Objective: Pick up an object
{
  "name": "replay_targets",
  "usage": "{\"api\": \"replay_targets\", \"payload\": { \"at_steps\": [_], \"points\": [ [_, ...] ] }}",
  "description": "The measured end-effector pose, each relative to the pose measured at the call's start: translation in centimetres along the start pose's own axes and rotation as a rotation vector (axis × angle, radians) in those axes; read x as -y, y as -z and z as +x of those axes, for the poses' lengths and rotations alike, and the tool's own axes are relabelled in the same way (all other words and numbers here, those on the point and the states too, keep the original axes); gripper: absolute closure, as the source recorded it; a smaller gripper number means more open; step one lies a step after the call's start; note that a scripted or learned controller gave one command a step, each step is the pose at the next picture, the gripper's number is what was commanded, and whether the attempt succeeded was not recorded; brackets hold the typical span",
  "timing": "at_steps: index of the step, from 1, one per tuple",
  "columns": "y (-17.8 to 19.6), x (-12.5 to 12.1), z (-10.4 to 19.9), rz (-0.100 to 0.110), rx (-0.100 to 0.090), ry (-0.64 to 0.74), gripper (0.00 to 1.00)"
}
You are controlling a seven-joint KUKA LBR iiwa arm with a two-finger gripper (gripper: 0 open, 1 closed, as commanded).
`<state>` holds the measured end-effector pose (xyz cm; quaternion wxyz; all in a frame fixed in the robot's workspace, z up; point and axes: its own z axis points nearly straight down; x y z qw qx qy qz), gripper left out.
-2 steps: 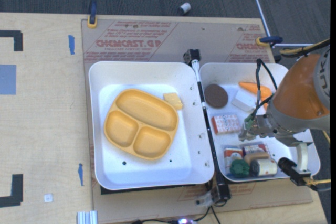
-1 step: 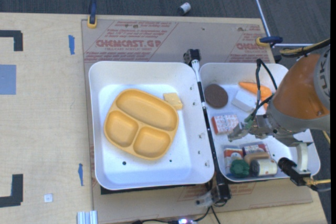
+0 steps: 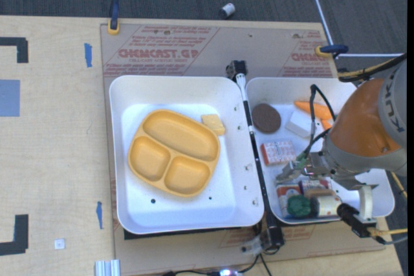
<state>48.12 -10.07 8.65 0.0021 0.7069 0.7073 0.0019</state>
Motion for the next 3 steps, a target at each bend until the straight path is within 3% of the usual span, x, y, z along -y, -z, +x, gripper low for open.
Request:
{"api": "replay_targets", "payload": {
  "at_steps": [1, 2, 3],
  "points": [
    [1.1, -0.2, -0.1, -0.006, 0.003, -0.001, 1.00],
    [1.1, -0.2, -0.1, -0.006, 0.003, -0.001, 0.00],
    [2.1, -0.3, -0.1, -0.010, 0.004, -0.001, 1.00]
  ]
}}
